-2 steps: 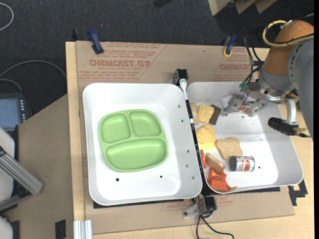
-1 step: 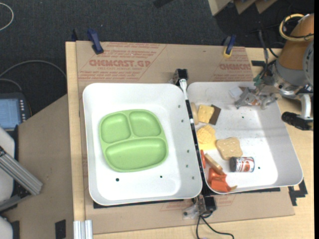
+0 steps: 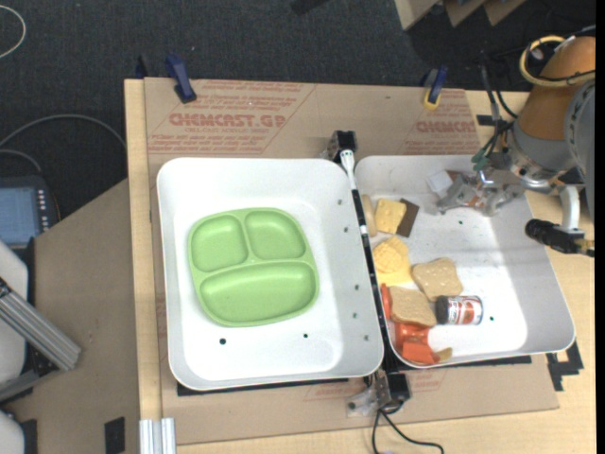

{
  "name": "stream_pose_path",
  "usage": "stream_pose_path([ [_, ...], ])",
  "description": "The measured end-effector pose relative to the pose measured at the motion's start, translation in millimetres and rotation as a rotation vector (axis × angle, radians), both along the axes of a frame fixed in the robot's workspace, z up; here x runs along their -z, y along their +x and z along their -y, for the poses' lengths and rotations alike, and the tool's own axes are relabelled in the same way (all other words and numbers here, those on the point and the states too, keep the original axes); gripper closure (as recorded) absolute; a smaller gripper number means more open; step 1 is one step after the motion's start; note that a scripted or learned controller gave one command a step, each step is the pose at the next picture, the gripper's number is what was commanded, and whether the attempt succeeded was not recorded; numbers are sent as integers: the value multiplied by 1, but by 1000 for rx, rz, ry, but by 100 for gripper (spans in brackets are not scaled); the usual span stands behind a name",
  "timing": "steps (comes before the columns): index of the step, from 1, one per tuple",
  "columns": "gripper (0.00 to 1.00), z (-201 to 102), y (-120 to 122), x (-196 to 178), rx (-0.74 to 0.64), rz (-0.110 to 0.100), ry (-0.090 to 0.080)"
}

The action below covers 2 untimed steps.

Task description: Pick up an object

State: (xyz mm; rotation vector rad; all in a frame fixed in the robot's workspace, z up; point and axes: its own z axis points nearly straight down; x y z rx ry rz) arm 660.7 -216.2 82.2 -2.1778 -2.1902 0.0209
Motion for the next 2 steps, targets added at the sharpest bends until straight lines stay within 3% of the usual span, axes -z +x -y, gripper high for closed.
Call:
stream_pose_path([
  [1, 100, 1, -1, -8, -2, -3, -4],
  [2, 100, -48, -14, -105, 1, 54, -28],
])
